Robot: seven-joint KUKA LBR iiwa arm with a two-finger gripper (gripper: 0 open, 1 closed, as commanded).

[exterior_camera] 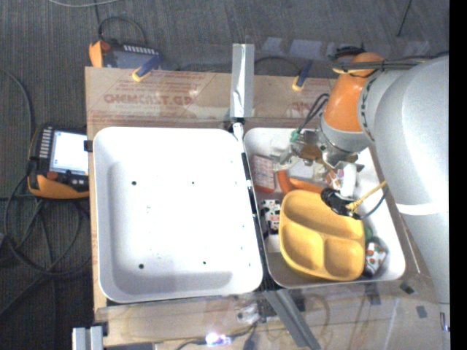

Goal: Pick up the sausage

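Left white bin (175, 210) sits beside the right bin (257, 146), which holds a yellow divided tray (321, 243) among small clutter. A reddish-orange strip, likely the sausage (305, 187), lies against the tray's far rim. The gripper (315, 154) hangs low just above it; can't tell how wide the claw is, nothing seen held.

The grey arm (408, 144) leans in from the right, its orange band (349, 104) above the far end of the right bin (255, 152). The gripper (314, 155) hangs low over the clutter there. Nearer, a yellow divided tray (321, 235) fills much of that bin. The left bin (171, 210) sits just beside it.
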